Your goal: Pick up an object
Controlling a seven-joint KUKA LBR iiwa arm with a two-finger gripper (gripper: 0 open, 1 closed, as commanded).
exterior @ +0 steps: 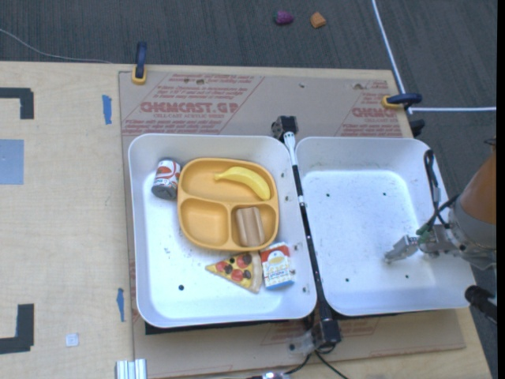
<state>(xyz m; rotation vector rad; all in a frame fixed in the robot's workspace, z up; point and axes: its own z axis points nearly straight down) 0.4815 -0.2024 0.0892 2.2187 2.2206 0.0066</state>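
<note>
End effector (397, 250) low over right bin (355, 212), arm cut off at frame edge, finger state seemingly too small to tell

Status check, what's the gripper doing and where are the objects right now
Gripper low over right bin, nothing between its fingers. Banana on yellow plate in left bin; pizza slice, can beside the plate. Nothing blocking.

— What sits in the left bin (150, 290)?
— A divided plate (197, 219) at its middle, with a banana (245, 181) in the far compartment and a hot dog (250, 226) in the near right one.
— And beside the plate?
— A can (166, 178) at its left, touching; a pizza slice (237, 270) and a small carton (277, 267) just near of it.
— The right bin (355, 204)?
— The gripper (402, 248) lies over its right side.
</note>
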